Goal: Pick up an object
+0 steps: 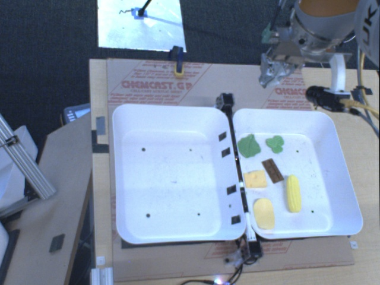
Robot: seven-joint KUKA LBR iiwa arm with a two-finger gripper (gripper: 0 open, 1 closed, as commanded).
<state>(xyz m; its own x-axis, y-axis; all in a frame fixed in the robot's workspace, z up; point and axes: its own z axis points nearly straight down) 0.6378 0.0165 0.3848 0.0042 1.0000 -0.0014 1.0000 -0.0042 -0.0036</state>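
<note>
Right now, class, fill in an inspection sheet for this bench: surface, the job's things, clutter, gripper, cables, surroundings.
Surface: bench bears two shallow white bins side by side, left bin and right bin.
Job's things: all in the right bin: two green pieces, brown bar, pale yellow block, corn cob, yellow oval piece.
Clutter: small yellow and blue item at the bench's far edge.
Gripper: gripper hangs above the bench beyond the right bin, nothing seen between its fingers.
Cables: wires by a black fitting at the right.
Surroundings: dark floor, shiny square plate beyond the bench.
</note>
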